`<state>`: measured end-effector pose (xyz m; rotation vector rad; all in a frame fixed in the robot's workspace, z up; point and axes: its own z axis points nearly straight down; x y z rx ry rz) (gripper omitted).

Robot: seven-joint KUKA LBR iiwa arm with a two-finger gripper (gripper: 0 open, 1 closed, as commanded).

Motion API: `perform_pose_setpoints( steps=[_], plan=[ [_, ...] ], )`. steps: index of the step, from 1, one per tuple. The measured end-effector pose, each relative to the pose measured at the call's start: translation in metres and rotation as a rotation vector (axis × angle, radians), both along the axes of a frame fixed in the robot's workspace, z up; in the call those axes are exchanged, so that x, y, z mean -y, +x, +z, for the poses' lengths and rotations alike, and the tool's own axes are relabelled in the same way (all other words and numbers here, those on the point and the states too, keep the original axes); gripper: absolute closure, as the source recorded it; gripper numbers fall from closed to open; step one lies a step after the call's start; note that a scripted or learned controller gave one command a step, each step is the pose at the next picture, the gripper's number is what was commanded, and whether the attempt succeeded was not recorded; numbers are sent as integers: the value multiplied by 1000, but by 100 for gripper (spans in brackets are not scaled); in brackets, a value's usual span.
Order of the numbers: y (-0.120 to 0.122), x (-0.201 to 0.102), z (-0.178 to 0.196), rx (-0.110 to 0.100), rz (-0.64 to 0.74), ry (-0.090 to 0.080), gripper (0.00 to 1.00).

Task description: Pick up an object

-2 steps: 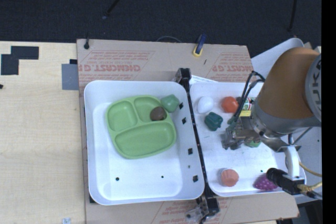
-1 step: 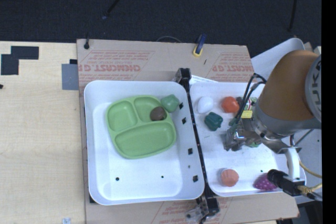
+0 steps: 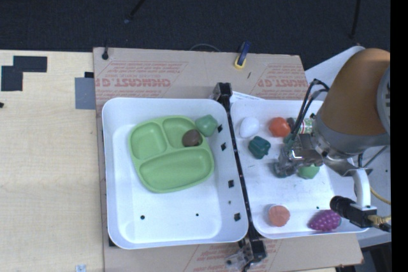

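Gripper [image 3: 288, 165] low in the right bin [image 3: 299, 226].
Whether it is open or closed cannot be told. Around it: dark green block [image 3: 259, 147], orange ball [image 3: 278, 127], white egg [image 3: 248, 127], purple grapes [image 3: 324, 220].

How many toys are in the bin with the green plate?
2. A brown ball lies on the green plate; a green block leans at the plate's upper right edge.
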<state>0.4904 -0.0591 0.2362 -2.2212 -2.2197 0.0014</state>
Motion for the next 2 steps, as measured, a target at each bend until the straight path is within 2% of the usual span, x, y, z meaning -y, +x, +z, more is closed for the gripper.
perform_pose_setpoints(
  steps=[1,2],
  plan=[
    [0,2,-18,-4,-1,0,100],
    [-16,1,-10,-3,-4,1,100]
  ],
)
